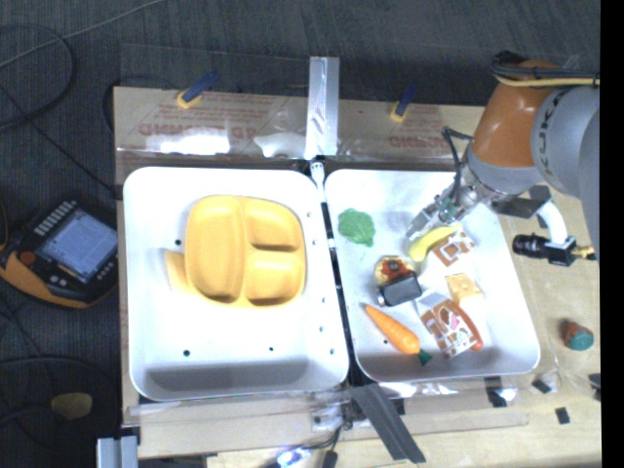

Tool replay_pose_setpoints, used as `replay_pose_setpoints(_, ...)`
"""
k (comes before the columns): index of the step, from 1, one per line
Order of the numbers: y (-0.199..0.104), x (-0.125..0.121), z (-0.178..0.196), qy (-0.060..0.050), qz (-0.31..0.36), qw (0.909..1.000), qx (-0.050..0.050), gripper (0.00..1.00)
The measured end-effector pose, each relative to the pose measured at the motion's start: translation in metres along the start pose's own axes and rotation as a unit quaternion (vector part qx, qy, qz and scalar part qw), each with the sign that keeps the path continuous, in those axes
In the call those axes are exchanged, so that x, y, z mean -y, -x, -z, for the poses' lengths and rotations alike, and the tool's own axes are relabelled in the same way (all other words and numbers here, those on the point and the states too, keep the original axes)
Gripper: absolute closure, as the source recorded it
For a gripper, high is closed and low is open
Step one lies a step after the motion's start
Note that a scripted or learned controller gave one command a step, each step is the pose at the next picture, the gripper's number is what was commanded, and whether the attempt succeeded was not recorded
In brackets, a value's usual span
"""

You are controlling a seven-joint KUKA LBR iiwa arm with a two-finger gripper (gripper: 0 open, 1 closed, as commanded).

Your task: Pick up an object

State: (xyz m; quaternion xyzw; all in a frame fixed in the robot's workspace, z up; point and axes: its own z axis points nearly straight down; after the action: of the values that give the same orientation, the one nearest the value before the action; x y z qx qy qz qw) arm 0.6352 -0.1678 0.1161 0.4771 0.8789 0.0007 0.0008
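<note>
Yellow banana [432, 243] lies just beneath the gripper [429, 220] tips, apparently touching; gripper opening cannot be told at this angle.

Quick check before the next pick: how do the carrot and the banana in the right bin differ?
The carrot is orange with a green tip; the banana is yellow. The carrot lies near the bin's front, left of a printed carton; the banana lies farther back, right under the hand. The carrot looks longer and tapers; the banana is curved. Both lie flat in the right bin.
</note>
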Motion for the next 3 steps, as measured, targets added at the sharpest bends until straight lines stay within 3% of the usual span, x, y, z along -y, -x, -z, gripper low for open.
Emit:
replay_pose_setpoints(1, -0.009, 0.016, -0.025, 0.005, -0.076, 0.9971, 0.002, 1.00)
replay_pose_setpoints(2, -0.061, 0.076, -0.023, 0.005, -0.024, 0.9997, 0.006, 1.00)
replay_pose_setpoints(3, -0.076, 0.026, 0.083, -0.001, -0.141, 0.9900, 0.001, 1.00)
